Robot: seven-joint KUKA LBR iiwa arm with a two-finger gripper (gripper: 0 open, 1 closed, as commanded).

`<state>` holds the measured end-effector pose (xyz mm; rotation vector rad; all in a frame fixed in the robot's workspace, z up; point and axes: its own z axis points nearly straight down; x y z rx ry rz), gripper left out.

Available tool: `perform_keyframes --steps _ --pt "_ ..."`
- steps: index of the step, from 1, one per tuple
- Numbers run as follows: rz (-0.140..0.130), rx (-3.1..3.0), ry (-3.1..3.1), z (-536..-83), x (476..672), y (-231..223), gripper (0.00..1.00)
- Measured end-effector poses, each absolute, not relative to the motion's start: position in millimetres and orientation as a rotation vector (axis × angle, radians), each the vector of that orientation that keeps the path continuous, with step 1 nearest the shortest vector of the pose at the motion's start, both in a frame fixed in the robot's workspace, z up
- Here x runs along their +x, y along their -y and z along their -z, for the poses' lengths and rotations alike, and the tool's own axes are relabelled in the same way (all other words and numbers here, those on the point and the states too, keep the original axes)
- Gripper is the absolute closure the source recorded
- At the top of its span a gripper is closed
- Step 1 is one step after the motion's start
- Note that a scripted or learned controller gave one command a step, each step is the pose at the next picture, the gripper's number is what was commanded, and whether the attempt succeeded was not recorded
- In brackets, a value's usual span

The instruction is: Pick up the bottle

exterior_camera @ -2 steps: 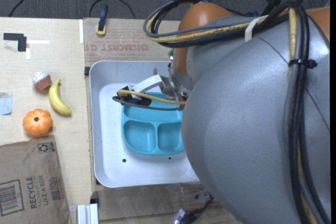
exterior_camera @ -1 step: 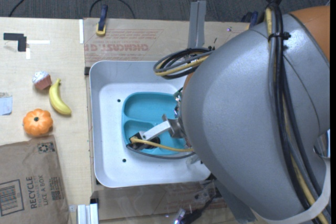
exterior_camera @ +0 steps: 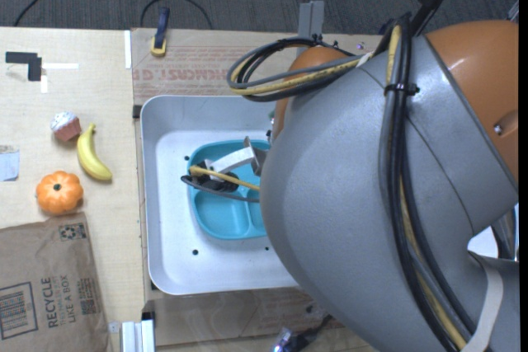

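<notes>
The grey arm (exterior_camera: 388, 202) fills the near right, covering the pincer, so its state cannot be told. Beside it, the white bin (exterior_camera: 165, 260) holds a blue divided tray (exterior_camera: 219, 214) carrying dark utensils (exterior_camera: 216, 181). The bottle cannot be identified. Farther left, a banana (exterior_camera: 92, 154) and pumpkin (exterior_camera: 59, 192) lie on the tabletop (exterior_camera: 66, 95).
</notes>
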<state>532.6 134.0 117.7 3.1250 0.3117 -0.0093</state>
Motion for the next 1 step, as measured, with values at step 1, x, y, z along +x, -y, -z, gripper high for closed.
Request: perform_keyframes --steps 1 --pt "0.009 3.123 -0.322 -113.2 518.7 -114.9 0.0"
